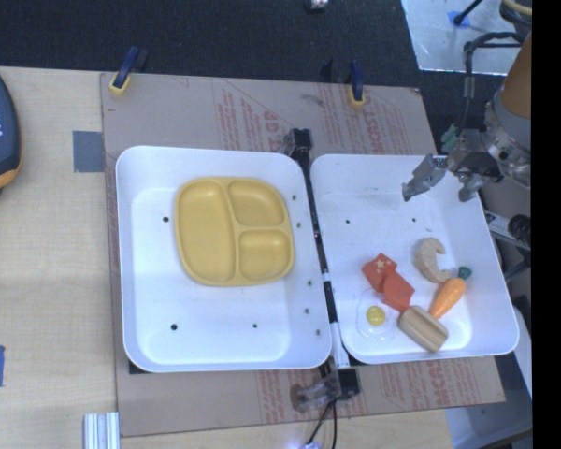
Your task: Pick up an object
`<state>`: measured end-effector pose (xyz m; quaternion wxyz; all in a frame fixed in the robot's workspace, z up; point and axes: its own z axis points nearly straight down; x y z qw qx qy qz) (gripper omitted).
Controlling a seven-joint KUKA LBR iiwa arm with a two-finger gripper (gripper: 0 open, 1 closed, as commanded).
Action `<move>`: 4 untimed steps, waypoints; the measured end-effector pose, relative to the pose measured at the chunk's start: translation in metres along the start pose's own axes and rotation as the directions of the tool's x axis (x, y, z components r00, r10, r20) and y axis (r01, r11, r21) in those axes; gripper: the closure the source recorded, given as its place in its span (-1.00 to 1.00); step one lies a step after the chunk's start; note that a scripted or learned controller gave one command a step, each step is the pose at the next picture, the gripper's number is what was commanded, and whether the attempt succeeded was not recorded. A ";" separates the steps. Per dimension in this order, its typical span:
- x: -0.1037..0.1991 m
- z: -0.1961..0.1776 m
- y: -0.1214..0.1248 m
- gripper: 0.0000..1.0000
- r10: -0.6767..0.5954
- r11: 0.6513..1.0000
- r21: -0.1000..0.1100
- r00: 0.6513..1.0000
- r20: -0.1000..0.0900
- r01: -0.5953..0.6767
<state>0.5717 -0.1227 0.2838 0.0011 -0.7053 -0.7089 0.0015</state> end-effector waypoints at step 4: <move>0.100 0.087 -0.016 1.00 -0.008 1.000 -0.011 1.000 -0.002 0.008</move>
